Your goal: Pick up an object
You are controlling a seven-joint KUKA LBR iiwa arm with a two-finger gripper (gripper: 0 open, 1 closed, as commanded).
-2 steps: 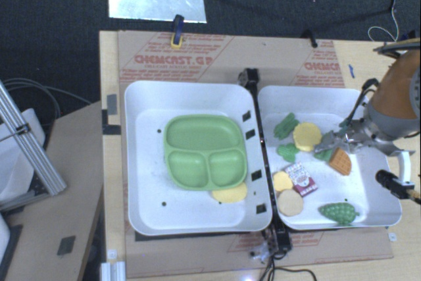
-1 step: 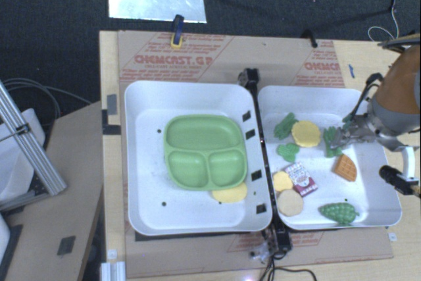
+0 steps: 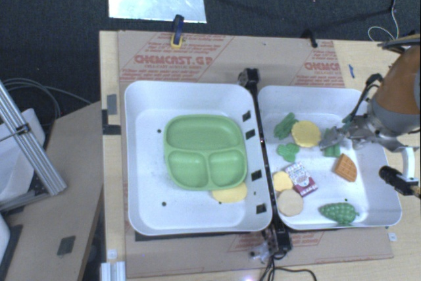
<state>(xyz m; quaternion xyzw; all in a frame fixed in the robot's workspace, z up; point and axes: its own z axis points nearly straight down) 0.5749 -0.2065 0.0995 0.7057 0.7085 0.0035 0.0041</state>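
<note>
- Jaws of the grey two-finger gripper (image 3: 331, 139): open or closed, I cannot tell.
- It hangs in the right white bin (image 3: 388, 204), between a round yellow disc (image 3: 306, 133) and an orange waffle piece (image 3: 345, 168).
- For a clean grasp, straddle one item only.

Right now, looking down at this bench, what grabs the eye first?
A big pale green divided plastic plate lies in the left white bin. The right white bin holds a scatter of small toy foods, and the grey arm's gripper reaches in beside a round yellow disc.
</note>
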